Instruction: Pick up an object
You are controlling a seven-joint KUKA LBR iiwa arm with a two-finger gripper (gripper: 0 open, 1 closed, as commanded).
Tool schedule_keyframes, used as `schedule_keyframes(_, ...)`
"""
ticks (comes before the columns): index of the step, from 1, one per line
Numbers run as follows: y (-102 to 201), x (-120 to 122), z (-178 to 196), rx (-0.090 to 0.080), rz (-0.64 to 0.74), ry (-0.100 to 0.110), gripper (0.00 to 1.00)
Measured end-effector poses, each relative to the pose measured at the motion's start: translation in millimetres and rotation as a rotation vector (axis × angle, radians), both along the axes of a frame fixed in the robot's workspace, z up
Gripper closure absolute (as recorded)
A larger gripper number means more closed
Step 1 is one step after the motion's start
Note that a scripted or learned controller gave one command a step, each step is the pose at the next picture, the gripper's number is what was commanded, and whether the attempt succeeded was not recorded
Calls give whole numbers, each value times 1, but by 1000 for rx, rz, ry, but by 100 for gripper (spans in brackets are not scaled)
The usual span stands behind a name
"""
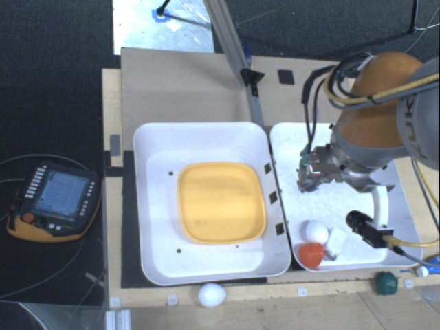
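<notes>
Over the right bin (289,143) on the bench (185,81), the arm (378,108) hangs w/ its end effector (311,175) low above the bin's bare middle. Can't tell its state; nothing seen in it. Left of that bin sits a yellow plate (221,202) in the other bin (155,184). At the right bin's near edge: white ball (316,231) touching red ball (311,254), white block (337,241) beside. Looks like approach step; next probably shift toward the balls, then descend.

In the left bin you see a yellow square plate (222,202) lying flat at its middle. At the right bin's near corner you find a white ball (316,231) touching an orange-red ball (311,254), a small white block (336,241) just beside them.
</notes>
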State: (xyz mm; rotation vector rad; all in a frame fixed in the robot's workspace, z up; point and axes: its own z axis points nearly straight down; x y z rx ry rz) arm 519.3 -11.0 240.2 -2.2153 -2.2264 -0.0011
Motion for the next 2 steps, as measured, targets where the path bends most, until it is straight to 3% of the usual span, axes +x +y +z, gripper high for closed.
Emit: schedule_keyframes(2, 92, -12, 0, -1, -2, -1, 100)
